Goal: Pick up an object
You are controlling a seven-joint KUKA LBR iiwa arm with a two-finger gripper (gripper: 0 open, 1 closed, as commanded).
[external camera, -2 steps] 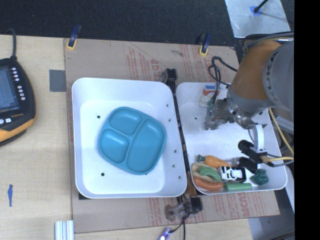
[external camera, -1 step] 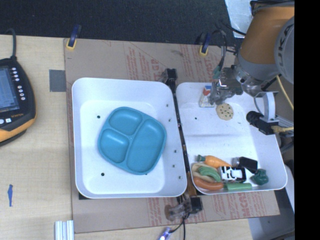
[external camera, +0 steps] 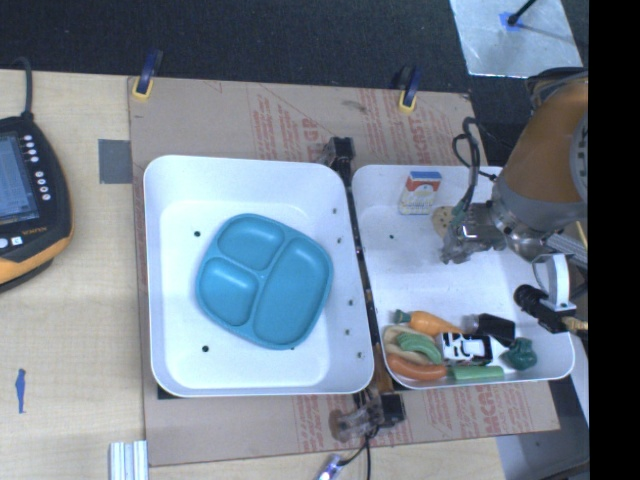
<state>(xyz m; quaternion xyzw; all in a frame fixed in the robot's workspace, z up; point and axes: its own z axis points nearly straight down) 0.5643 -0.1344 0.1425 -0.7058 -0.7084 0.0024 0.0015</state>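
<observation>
Orange band of my arm (external camera: 548,138) sits highest, at the right edge over the right bin (external camera: 380,268). Below it my gripper (external camera: 452,248) hangs above bare white floor in the upper middle of that bin. Jaws: cannot tell how far open, too small and dark against the wrist. Nothing visible between them.

Closest object to me is a small box (external camera: 421,192), white with a red top and a blue patch, up against the bin's far wall, just up-left of my gripper and apart from it.

The other pickable stuff is heaped along the near wall of the same bin, well apart from my gripper:
- orange carrot-like piece (external camera: 434,322) on top of the heap
- pale green and beige lump (external camera: 411,345) under it
- orange-red curved piece (external camera: 414,370) at the near-left corner
- black-and-white item (external camera: 465,347) in the middle, touching its neighbours
- green stick (external camera: 477,373) lying flat along the near wall
- black piece (external camera: 497,326) and dark green lump (external camera: 521,354) at the right end

Left bin (external camera: 160,268) holds one blue divided plate (external camera: 264,280), three compartments, flat, roughly centred, slightly turned.

Both bins rest on a cardboard sheet (external camera: 250,118) held by two clamps (external camera: 147,74) on the far edge. Orange-and-black handheld pendant (external camera: 28,203) lies on the bench at far left.
</observation>
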